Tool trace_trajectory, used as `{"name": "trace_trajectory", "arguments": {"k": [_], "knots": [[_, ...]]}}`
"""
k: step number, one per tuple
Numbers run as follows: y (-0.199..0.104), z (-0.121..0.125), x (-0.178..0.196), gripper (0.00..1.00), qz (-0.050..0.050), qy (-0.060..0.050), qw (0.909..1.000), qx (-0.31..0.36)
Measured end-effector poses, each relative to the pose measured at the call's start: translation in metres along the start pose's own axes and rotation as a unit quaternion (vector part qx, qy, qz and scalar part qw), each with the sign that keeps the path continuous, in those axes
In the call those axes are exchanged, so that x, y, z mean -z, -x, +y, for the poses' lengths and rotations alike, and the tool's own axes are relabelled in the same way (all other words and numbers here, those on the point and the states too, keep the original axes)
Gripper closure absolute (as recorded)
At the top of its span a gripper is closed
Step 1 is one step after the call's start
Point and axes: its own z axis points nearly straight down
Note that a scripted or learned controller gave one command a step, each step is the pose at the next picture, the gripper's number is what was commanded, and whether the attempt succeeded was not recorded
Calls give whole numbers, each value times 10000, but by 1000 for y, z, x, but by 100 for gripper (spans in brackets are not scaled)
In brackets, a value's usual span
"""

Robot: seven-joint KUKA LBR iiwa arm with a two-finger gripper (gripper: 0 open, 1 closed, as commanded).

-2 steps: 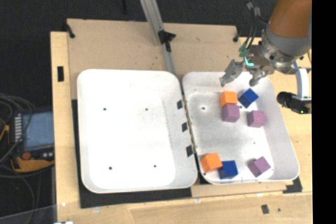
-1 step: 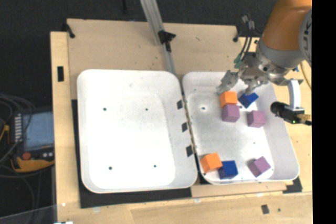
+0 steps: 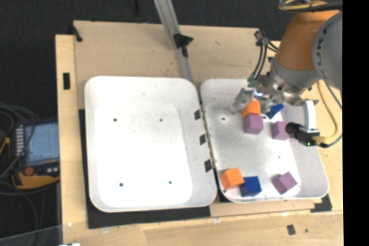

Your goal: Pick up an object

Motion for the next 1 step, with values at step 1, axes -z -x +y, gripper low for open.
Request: {"name": "trace_trajectory", "arguments": {"k": [1], "knots": [[-9,0,-51,0,-2,22,10000,-2]]}}
